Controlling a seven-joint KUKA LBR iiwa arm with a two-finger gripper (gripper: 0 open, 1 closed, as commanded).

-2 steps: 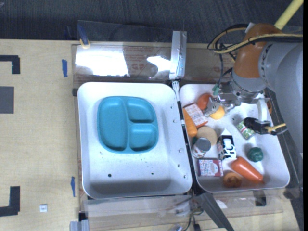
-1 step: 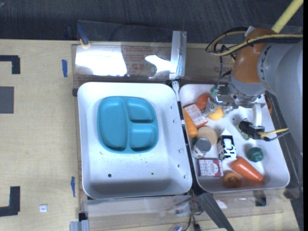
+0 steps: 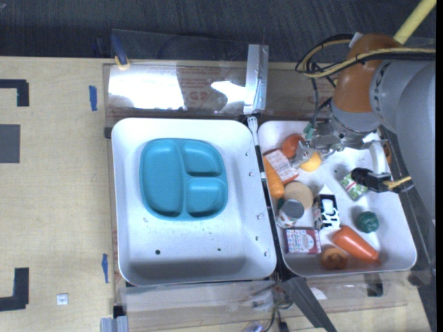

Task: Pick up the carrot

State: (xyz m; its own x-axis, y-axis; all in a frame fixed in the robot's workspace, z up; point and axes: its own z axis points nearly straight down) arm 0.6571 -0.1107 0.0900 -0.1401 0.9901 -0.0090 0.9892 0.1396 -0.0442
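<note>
Carrot [image 3: 356, 245] observed lying near front edge of right bin [image 3: 401, 237]. Gripper [image 3: 320, 144] positioned near bin's rear edge, above yellow item [image 3: 311, 162]; grip state undeterminable.

Two white bins [image 3: 131, 144] on a tan bench [image 3: 48, 185]. Turquoise divided plate [image 3: 183, 178] in the left bin. Right of the plate: orange carrot [image 3: 356, 245], dark green ball [image 3: 367, 221], yellow piece [image 3: 311, 162], red-and-white packet [image 3: 302, 241], black-and-white card [image 3: 327, 211]. Blue tape marks [image 3: 93, 97] left of the plate. Grey arm [image 3: 408, 95] with orange band [image 3: 360, 75].
</note>
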